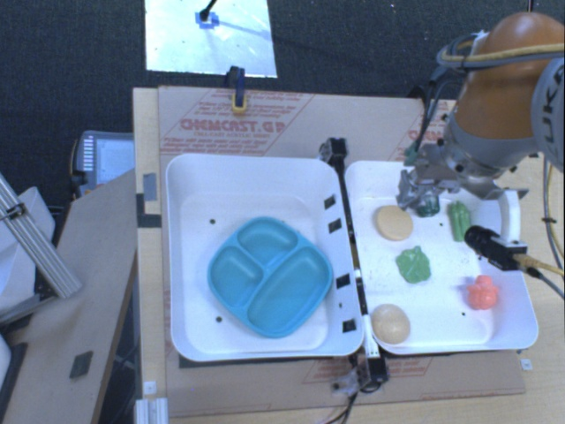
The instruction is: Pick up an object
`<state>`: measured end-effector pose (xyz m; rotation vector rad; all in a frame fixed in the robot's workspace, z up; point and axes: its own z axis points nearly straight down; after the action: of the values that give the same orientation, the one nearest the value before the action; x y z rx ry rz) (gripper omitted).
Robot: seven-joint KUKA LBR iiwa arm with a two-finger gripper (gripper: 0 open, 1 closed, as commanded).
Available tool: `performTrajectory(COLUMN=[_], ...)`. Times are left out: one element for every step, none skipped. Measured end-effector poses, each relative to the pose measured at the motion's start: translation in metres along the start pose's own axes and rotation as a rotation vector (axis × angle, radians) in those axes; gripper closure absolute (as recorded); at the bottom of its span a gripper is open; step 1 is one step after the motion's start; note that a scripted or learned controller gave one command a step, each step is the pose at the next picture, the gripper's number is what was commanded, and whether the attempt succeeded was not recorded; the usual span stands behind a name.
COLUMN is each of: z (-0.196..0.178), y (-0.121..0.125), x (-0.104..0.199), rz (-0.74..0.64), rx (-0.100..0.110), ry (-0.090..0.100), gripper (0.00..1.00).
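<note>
The right bin [521, 325] holds several small objects. A flat tan disc [394, 223] lies near its left wall. A leafy green piece [412, 264] sits in the middle, and a green pickle-like piece [459, 220] lies further right. An orange-red toy [481, 293] is at the right, and a tan roll [390, 322] sits at the front left corner. My gripper [420, 198] hangs low over the back of this bin, just above the tan disc. A small dark teal object [429, 206] sits right at its tip, partly hidden by it.
The left bin [190, 237] holds a blue divided plate [269, 275]. A black divider with clips [344, 228] runs between the bins. A black cylinder with a cable [493, 244] juts out over the right bin beside the arm.
</note>
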<state>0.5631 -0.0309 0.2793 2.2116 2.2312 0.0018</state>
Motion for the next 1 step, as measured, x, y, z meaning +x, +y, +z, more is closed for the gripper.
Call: performTrajectory(z=[0.0029], y=[-0.008], x=[0.0455], rz=[-0.001], rx=[0.0], ry=[0.001], gripper=[1.0])
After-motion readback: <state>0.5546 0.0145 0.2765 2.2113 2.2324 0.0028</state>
